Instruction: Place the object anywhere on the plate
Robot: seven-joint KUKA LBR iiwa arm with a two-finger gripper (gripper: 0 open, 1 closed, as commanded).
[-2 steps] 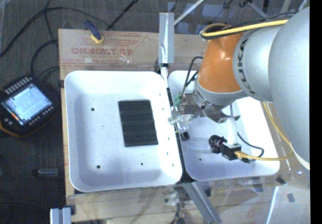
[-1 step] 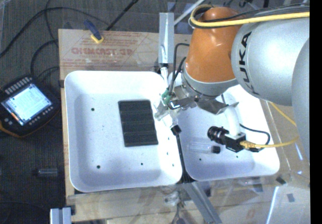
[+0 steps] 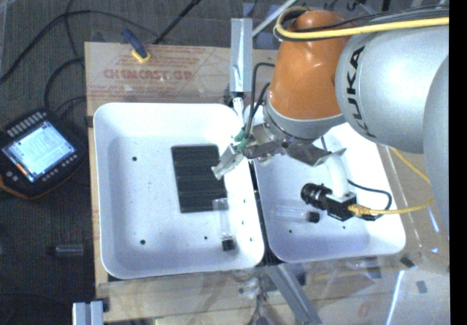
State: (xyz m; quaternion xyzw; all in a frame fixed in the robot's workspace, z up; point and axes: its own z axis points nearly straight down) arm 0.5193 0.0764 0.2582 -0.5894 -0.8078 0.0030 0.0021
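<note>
From my screen the gripper hangs over the right edge of the left bin, right where its wall meets the wall of the right bin. Its tip is above the right side of the black plate. I cannot tell whether it is open or closed, and I see nothing held in it.

The plate lies flat in the middle of the left bin, a little right of centre. There is bare white floor to its left, far and near sides, and less room on its right toward the wall. The clear tube lies on the bin floor just near of the plate's near right corner, running toward me, with its black cap at the near end close to the bin's near right corner. I cannot tell whether its far end touches the plate.

The arm covers the far part of the right bin. On that bin's floor I make out a faint second clear tube and a small black piece beside it; both are hard to read. The bench shows as a wooden board with red lettering at the far side, and a pendant lies on the carpet to the left.
</note>
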